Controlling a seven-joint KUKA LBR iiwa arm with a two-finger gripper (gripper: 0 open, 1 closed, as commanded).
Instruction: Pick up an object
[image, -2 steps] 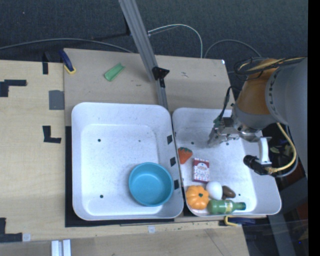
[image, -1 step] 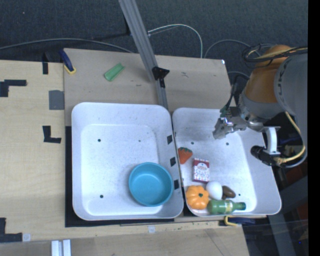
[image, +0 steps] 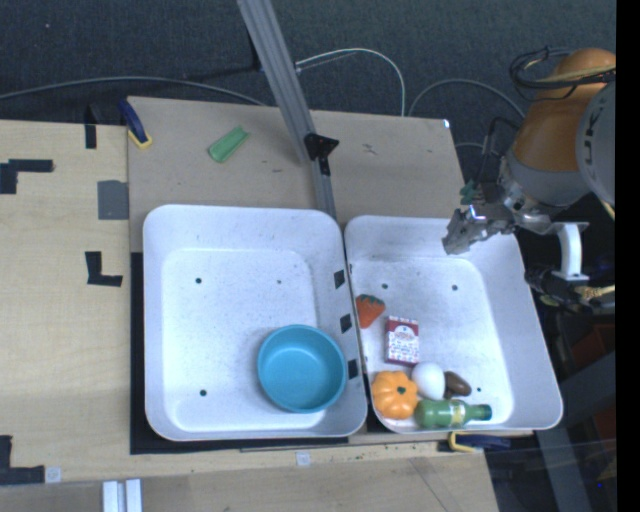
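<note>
My gripper (image: 462, 238) hangs over the far right corner of the right bin (image: 497, 300), with nothing visible between its fingers. Well below it, toward the bin's near left, lie a small red box (image: 402, 340), an orange-red strawberry-like toy (image: 369, 309), an orange pumpkin (image: 394, 394), a white egg (image: 429, 380), a brown piece (image: 457, 383) and a green bottle (image: 450, 412) lying on its side. A blue bowl (image: 301, 367) sits in the left bin (image: 200, 300) near its front right.
A grey pole (image: 290, 95) slants across the bench behind the bins. A green block (image: 227, 144) and a blue-yellow clamp (image: 134, 125) lie on the board at the back left. Cables trail behind the right bin.
</note>
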